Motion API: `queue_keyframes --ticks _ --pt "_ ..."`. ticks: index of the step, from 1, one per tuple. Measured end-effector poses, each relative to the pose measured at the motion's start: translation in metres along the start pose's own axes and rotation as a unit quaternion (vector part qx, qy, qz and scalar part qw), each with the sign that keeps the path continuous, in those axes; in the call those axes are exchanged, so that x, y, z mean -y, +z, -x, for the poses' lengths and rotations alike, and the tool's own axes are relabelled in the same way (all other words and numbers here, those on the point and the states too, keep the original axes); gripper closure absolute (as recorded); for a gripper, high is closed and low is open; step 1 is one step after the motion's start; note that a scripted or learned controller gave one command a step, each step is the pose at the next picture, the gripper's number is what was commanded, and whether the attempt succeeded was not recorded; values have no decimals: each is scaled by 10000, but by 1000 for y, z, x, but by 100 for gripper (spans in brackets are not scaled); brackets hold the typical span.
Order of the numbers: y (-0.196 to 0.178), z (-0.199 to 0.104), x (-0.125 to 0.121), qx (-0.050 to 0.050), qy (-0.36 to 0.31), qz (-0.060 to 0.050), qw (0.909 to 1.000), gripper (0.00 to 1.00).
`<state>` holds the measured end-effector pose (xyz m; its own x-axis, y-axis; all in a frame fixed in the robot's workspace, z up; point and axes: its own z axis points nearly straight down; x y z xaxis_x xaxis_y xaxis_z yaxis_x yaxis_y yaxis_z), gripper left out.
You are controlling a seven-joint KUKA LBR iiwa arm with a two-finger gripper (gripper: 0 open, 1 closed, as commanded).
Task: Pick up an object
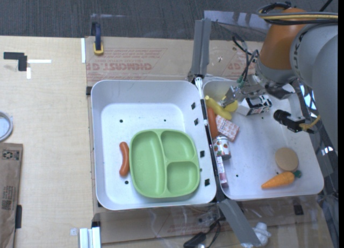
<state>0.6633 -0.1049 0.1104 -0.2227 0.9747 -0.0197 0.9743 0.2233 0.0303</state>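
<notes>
Banana [221, 107] in right bin's [312, 185] far left corner, gripper [232, 97] just above it, finger state unclear, carrot [278, 180] near front.

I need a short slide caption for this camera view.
KUKA arm's gripper over a banana in the right bin; green divided plate left.

Both bins [102, 134] are white. The plate [164, 162] with three parts is light green. The sausage [124, 158] beside it is orange-red. The carrot [278, 180] is orange with a green tip. The round cookie [286, 158] is tan. The banana [221, 106] is yellow. The small can [221, 148] looks red and white, maybe. The arm [301, 42] is grey and orange.
</notes>
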Motion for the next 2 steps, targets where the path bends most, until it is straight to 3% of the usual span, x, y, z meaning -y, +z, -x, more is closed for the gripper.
queue_keyframes --ticks 1,2 --pt "17 -7 2 -97 -1285 -127 9916 0" --pt "10 -6 1 -99 -1279 -127 9917 100"
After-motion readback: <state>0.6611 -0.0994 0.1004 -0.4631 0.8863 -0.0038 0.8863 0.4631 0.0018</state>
